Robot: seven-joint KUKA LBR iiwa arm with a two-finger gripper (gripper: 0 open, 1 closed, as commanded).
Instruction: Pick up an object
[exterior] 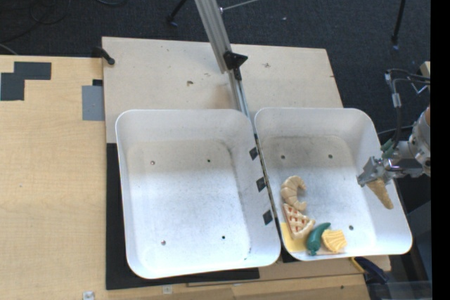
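Camera view: tool at the right rim of the right bin, gripping the top of an ice-cream cone that hangs tip-down over the rim. Left of the tool, on the bin floor: a croissant, a waffle, a green pepper, a yellow ridged piece. Farther left: the left bin. Both bins rest on the table.

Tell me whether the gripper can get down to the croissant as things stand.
Probably yes. The croissant lies uncovered in the right bin, with nothing above it; the gripper sits at that bin's right rim, across bare floor.
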